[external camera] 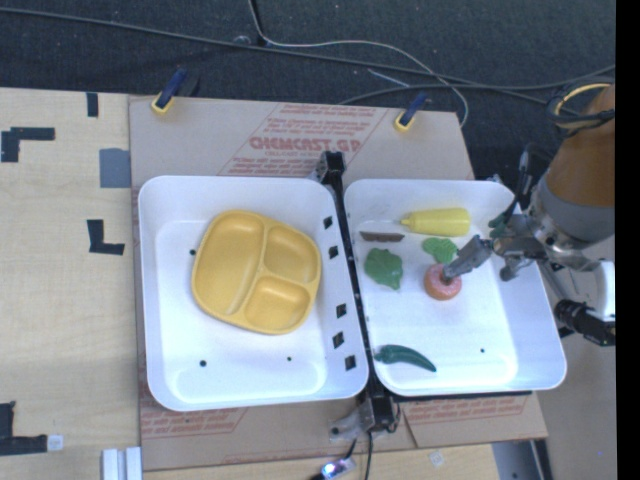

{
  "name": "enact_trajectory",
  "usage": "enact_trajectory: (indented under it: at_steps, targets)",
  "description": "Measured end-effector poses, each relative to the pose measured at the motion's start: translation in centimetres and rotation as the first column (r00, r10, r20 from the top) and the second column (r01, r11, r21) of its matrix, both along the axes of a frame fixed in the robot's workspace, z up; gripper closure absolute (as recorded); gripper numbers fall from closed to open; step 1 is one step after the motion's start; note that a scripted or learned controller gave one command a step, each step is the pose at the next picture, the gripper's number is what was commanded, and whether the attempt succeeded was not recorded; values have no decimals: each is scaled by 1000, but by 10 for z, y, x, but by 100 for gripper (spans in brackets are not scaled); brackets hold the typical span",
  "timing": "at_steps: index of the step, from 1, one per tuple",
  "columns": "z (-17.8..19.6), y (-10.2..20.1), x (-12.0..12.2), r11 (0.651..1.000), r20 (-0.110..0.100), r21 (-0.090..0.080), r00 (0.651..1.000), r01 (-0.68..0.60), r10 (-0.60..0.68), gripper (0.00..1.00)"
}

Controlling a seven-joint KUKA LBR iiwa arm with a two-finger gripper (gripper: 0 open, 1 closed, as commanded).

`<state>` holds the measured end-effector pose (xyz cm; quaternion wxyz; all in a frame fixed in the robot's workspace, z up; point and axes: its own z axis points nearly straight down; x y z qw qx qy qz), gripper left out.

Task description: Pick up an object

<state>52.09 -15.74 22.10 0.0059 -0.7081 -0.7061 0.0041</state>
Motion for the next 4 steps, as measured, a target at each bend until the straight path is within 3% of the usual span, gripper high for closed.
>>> enact_trajectory:
  at_steps: [1,3,4]
  targets:
    - [6,0,3,1000,12,-2,1000,-4,4,0]
    - [-109,1,-5,1000,6,-1,1000,-4,4,0]
    - [-137,1,-5,1000,13,-4,1000,-4,4,0]
